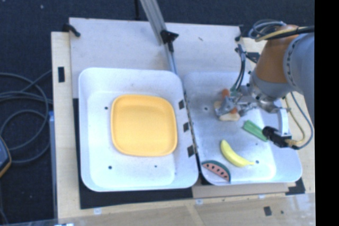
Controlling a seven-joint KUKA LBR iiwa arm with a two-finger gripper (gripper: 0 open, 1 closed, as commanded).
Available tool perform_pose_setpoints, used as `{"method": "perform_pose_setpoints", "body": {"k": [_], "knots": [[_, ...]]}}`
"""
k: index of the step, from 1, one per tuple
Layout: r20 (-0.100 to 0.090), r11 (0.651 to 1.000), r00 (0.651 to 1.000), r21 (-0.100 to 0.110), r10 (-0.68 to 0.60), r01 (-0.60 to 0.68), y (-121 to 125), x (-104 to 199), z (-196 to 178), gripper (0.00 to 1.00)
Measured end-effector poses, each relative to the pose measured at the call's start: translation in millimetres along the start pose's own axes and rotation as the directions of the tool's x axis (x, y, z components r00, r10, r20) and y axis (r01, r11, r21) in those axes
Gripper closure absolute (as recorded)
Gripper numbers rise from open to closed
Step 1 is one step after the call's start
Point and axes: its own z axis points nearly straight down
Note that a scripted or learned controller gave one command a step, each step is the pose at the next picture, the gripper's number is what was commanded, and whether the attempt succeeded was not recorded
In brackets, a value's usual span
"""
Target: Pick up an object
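Watermelon slice (pixel 216 170) and banana (pixel 235 154) at right bin (pixel 204 93) front edge; gripper (pixel 233 107) over tan piece (pixel 226 111), jaw state cannot be told; yellow plate (pixel 143 125) in left bin (pixel 95 87).

left white bin (pixel 90 129) holding a yellow square plate (pixel 143 125). right white bin (pixel 201 92) holding a banana (pixel 234 154), a watermelon slice (pixel 216 169) at the front edge, and a green marker (pixel 255 129). gripper (pixel 231 107) lowered over a small tan object (pixel 226 112).
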Motion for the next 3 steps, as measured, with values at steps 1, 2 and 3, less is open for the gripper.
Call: {"method": "perform_pose_setpoints", "body": {"k": [1,2,3], "knots": [[0.001,1.000,1.000,-0.005,-0.001,0.001,-3,-1,-63,1.00],[0.001,1.000,1.000,-0.005,-0.001,0.001,-2,-5,-126,1.00],[0.001,1.000,1.000,0.001,-0.001,0.001,-2,-6,-118,1.00]]}}
